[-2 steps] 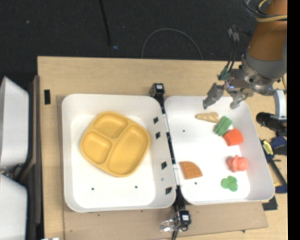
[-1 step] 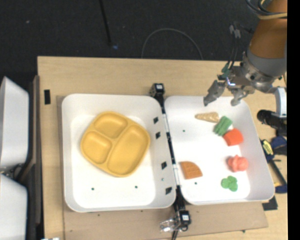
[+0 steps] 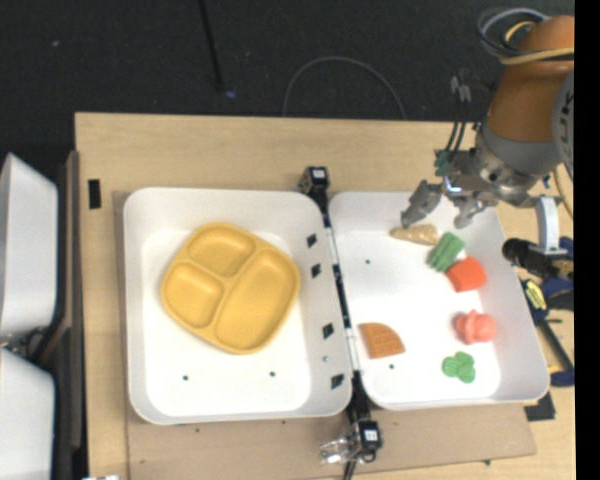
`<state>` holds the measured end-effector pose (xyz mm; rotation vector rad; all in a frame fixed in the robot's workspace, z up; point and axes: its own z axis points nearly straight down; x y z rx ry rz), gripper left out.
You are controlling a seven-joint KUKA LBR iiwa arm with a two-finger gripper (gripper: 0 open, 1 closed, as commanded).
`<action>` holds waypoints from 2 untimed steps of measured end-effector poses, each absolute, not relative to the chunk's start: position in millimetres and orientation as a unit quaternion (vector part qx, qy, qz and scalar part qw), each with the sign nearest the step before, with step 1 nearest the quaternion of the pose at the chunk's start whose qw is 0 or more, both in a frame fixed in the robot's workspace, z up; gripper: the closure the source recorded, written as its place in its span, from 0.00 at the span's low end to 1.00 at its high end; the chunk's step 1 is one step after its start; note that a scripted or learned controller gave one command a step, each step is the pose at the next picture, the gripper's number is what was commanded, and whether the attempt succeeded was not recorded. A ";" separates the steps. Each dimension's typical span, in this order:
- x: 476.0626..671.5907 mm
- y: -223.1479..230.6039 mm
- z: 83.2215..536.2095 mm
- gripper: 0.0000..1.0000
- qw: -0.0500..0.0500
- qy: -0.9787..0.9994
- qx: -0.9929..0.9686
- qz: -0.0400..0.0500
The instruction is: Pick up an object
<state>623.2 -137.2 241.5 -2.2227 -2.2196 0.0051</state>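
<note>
My gripper [image 3: 443, 208] hangs open over the far side of the right bin [image 3: 410, 298], its two grey fingers spread apart with nothing between them. Just below the fingers lies a pale tan piece [image 3: 415, 234]. Beside it to the right is a green toy vegetable [image 3: 445, 251], then an orange-red block [image 3: 467, 274]. Nearer the front lie a pink-red piece [image 3: 474, 326], a small green piece [image 3: 459, 368] and a brown waffle-like wedge [image 3: 381, 340].
The left bin [image 3: 150, 368] holds a yellow divided plate [image 3: 230, 287]. A ridge with black clips [image 3: 332, 298] separates the two bins. The arm's orange band [image 3: 525, 98] rises at the upper right. Tools lie on the bench at the right edge [image 3: 540, 263].
</note>
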 end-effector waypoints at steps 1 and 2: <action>625.5 -139.1 178.8 0.00 0.000 -0.706 -0.708 0.002; 626.4 -130.4 126.5 0.00 0.000 -0.708 -0.707 0.001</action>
